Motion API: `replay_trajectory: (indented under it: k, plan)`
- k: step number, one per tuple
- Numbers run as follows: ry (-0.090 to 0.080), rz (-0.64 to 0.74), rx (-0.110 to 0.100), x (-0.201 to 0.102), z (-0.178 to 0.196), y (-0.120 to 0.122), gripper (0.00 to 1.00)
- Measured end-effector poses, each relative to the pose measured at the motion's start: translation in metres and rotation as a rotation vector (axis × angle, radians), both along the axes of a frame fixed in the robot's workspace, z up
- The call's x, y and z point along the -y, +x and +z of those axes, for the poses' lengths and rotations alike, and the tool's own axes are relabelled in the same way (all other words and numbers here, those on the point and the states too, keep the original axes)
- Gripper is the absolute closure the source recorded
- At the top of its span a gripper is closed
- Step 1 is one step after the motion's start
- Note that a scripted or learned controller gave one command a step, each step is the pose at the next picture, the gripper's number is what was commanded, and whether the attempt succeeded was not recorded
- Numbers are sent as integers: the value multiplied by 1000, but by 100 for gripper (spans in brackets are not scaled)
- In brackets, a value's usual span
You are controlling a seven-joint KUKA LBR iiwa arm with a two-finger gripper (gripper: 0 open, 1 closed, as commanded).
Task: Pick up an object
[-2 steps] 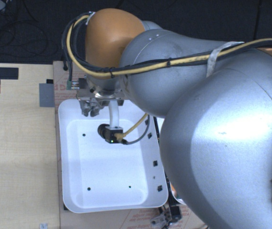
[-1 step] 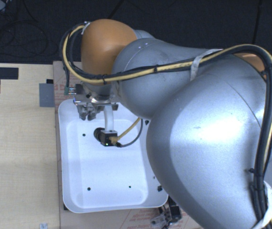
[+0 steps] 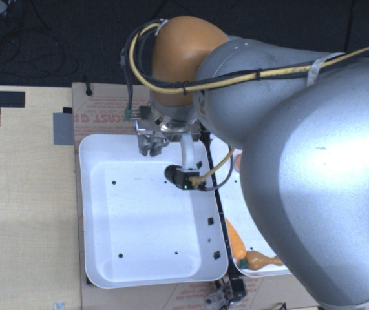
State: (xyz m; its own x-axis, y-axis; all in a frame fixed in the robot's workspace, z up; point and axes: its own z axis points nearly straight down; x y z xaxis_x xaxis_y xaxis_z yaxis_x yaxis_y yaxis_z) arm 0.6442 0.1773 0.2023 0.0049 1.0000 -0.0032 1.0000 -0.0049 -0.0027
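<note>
Camera view shows the left white bin (image 3: 94,237) bare, the gripper (image 3: 150,148) poised over its far edge, jaw state impossible to tell, while right of that bin, against the divider, lies an orange carrot-like object (image 3: 237,243), probably light, smooth and best pinched across its thick middle.

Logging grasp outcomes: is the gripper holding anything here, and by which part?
Cannot be told: the gripper hangs over the left bin, its fingertips too unclear to judge.
</note>
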Motion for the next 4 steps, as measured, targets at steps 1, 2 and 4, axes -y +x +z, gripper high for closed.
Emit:
replay_trajectory:
  k: [1,2,4]
  plan:
    - [1,7,-4,-3,8,-1,100]
    - [-1,11,-7,-3,17,-1,100]
    - [2,9,-5,-58,-33,-2,100]
